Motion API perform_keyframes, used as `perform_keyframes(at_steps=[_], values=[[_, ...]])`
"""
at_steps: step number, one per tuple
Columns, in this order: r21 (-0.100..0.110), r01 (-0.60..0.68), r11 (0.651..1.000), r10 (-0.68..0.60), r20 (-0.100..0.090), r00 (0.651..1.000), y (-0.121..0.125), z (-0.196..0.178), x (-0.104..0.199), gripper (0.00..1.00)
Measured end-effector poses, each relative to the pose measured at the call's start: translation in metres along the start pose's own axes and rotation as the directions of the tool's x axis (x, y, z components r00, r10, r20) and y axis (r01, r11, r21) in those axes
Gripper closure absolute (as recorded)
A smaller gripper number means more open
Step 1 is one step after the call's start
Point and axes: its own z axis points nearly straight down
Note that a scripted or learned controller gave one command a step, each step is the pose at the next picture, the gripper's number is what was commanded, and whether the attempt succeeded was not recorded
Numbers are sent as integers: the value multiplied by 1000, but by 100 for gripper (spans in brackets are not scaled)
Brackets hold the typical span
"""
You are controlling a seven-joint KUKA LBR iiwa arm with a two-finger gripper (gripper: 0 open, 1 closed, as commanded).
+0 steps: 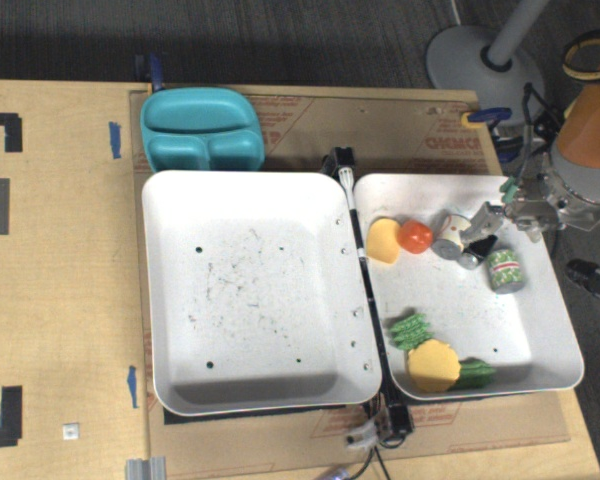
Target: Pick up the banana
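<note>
Yellow plastic banana [383, 240] is taken, with some doubt since the shape is rounded and blurred, to be the stubby yellow piece lying toward 10 o'clock in the right shallow white bin [540, 313], close to the wall shared with the left shallow white bin [245, 288]. A small red round tomato-like toy [415, 236] is seen touching it at its 3 o'clock. Further along at 3 o'clock, a silvery tin-like cylinder [449, 236] is lying on its side, and the two-finger gripper [480, 240] of the grey arm is held right at that cylinder, apart from the banana; how far it is opened cannot be told, and nothing can be confirmed as gripped. A speckled green and white jar-shaped object [505, 270] is placed at 5 o'clock of the gripper. Toward 6 o'clock in the same bin, a leafy green toy [410, 329], a second yellow lumpy toy [433, 365] and a dark green piece [476, 372] are grouped together. A teal moulded plastic tray [201, 128] is set at 12 o'clock of the left bin.
</note>
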Motion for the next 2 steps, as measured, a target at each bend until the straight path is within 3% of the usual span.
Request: perform_keyframes(at_steps=[1,2], values=[[1,166,986,-166,-1,986,-77,111,55,0],[-2,-309,951,309,0,951,-81,12,112,0]])
